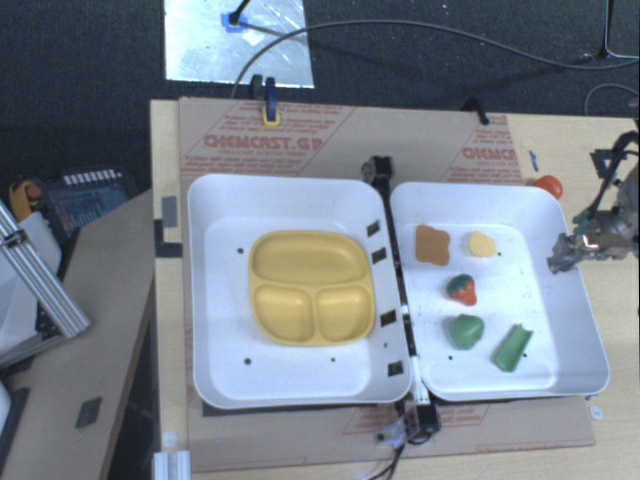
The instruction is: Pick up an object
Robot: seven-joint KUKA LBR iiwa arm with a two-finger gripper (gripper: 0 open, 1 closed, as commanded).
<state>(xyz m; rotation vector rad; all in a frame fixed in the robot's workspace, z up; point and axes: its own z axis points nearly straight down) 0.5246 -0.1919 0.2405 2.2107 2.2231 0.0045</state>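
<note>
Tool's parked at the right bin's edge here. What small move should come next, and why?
Probably slide the tool leftward over the right bin. It sits at that bin's right rim, apart from every item; the yellow piece and the green block lie nearest, so either looks a reasonable first target.

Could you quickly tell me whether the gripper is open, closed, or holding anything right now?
Gripper: at the right bin's right rim, nothing visibly held; open or closed cannot be told from this view.
</note>
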